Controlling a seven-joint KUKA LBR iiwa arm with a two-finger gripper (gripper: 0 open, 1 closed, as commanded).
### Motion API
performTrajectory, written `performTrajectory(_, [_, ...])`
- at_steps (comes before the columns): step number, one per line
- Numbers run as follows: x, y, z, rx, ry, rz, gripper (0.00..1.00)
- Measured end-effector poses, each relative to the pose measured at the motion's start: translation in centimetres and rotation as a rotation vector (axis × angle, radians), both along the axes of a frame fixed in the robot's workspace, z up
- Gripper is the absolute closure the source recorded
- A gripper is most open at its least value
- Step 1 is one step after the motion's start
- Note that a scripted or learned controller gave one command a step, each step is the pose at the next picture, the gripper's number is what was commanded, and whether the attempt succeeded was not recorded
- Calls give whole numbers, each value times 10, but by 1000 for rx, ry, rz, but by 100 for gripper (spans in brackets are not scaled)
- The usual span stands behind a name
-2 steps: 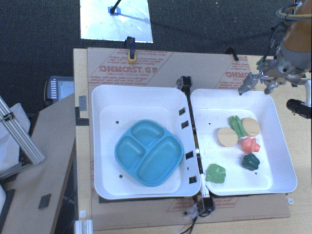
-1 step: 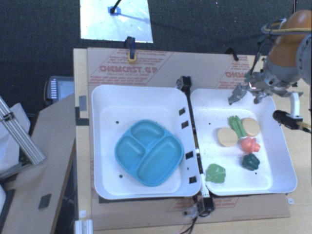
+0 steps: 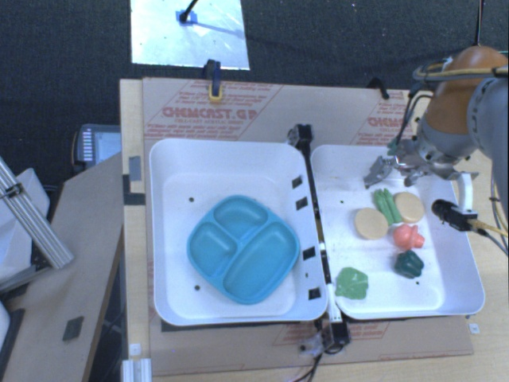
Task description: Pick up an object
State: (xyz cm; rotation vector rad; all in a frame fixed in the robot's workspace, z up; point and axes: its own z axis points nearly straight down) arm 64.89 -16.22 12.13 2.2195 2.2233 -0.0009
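Looks like a robotics lab / test cell, not a home or kitchen. Evidence: grey industrial arm (image 3: 469, 102) w/ orange band reaching in from the right, cables running off it; two shallow white bins (image 3: 171, 213) side by side on a board covered w/ protective film printed "CHEMCAST GP" (image 3: 211, 111), i.e. raw acrylic sheet used as bench top. Yellow clamp (image 3: 215, 82) at the board's far edge, black clips along the seam between bins. Aluminium extrusion (image 3: 32, 221) at left, dark carpet-like floor (image 3: 64, 46), a shiny metal plate (image 3: 189, 22) lying on it. Contents are plastic toy food (image 3: 394, 237) & a blue divided plate (image 3: 242, 247) — test props.
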Motion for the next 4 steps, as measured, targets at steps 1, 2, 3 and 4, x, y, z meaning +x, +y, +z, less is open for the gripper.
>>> performTrajectory(1, [1,0,-37,0,-2,2,0])
performTrajectory(2, [2,0,-25,-1,-6,3,100])
performTrajectory(3, [7,-8,30,-1,-7,0,100])
performTrajectory(4, [9,-8,85,-1,-8,2,100])
